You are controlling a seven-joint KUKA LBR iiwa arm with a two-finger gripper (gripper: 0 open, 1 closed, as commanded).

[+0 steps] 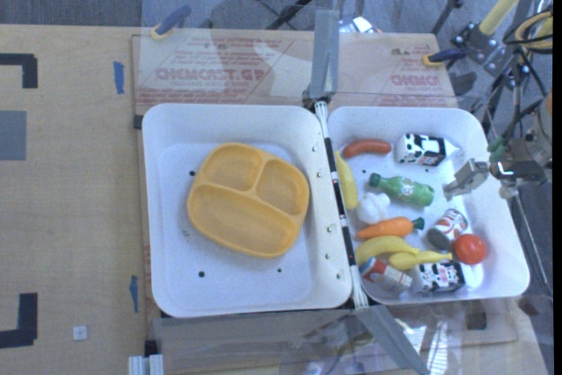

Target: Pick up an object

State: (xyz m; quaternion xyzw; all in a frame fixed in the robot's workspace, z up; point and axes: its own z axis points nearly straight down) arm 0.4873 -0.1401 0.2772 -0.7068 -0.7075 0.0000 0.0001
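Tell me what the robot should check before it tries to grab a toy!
1. Toys to pick from: ok. The right white bin holds many, like a green plastic bottle, an orange toy carrot and a round red tomato.
2. Gripper placed over the toys: ok. The metal two-finger gripper hangs above the right bin's right side, beside the green bottle.
3. Gripper free of any toy: ok. No toy sits between its fingers.
4. Fingers open wide enough: cannot tell.
5. One toy standing apart: not ok. Near the front, the yellow toy bananas and neighbours are crowded together.
6. Drop spot ready: ok. The yellow divided plate lies flat in the left white bin.
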